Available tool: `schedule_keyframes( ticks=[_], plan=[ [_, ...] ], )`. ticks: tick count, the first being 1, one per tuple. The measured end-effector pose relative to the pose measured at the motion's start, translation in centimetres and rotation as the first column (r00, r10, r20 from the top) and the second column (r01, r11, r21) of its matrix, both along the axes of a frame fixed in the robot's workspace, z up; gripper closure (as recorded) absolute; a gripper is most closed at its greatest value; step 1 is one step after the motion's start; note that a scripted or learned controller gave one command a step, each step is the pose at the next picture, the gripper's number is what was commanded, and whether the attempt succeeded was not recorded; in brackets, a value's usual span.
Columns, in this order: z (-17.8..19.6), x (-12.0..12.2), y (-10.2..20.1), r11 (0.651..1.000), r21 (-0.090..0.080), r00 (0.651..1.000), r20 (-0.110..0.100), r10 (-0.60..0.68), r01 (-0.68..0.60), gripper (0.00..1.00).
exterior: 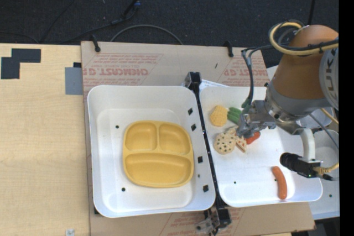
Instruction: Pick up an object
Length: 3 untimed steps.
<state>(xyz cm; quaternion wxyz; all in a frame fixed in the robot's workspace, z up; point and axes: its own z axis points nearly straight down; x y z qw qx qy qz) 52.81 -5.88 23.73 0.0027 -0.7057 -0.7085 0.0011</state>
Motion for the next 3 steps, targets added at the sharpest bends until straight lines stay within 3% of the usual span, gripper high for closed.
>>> schedule_keyframes(
  ticks=[1, 3],
  plan=[
    [0.2, 0.7, 6.0, 1.0, 0.0, 1.0, 0.002, 0.002, -0.002, 1.0],
    [-1.9, 4.2, 15.9, 1.0, -0.002, 1.0, 0.002, 0.002, -0.002, 1.0]
  ],
)
